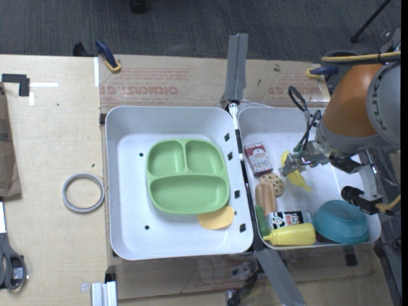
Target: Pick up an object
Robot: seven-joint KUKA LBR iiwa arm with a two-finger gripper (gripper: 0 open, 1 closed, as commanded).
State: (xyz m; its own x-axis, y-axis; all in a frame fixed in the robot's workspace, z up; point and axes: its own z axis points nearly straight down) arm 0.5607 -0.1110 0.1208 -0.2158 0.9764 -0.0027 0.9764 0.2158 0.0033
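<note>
Yellow banana-like piece (299, 180), in the right bin (331, 190) at the frame's right, sits just under your jaws (293, 165), whose opening you cannot tell, so lifting remains undone.

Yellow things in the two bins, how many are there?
3: a yellow bottle along the right bin's front edge, a yellow piece by the end effector, a flat yellow disc under the left bin's green tray. Others may be hidden.

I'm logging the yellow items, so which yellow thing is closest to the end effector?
The small yellow piece in the right bin, just beneath the end effector. The yellow bottle lies at the bin's front edge; the yellow disc is in the left bin.
</note>
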